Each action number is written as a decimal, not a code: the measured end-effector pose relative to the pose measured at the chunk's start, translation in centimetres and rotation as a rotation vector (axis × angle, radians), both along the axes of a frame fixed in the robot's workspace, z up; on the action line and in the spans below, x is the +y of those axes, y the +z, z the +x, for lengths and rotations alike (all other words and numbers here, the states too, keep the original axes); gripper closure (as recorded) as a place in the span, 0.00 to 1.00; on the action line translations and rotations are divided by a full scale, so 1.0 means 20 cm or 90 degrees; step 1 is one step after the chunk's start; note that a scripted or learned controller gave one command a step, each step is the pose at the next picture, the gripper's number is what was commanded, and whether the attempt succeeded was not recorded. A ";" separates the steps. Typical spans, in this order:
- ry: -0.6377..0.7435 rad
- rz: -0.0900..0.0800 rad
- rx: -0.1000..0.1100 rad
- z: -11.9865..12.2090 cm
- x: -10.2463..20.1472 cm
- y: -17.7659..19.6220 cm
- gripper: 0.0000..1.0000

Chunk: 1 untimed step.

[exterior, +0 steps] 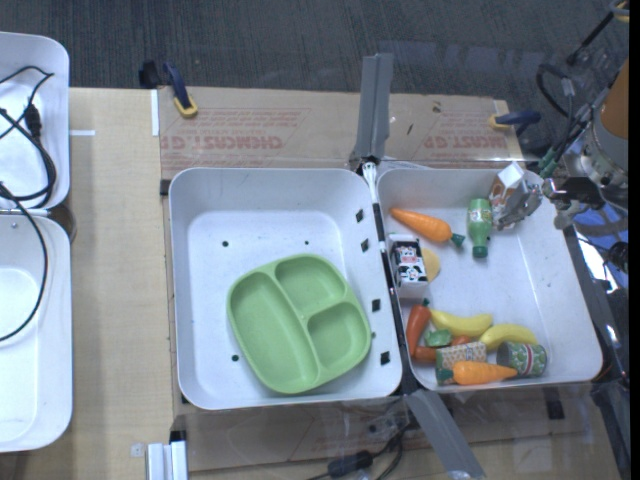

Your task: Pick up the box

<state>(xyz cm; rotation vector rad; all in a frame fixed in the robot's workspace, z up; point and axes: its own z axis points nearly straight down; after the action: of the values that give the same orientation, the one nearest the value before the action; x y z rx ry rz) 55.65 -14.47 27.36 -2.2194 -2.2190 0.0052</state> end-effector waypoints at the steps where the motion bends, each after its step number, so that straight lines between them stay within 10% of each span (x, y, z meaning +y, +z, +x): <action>1: 0.045 0.001 0.000 -0.29 -0.05 -0.75 0.00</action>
<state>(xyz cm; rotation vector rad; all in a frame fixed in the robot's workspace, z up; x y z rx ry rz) 49.86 -15.56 12.27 -2.1388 -2.2950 0.0038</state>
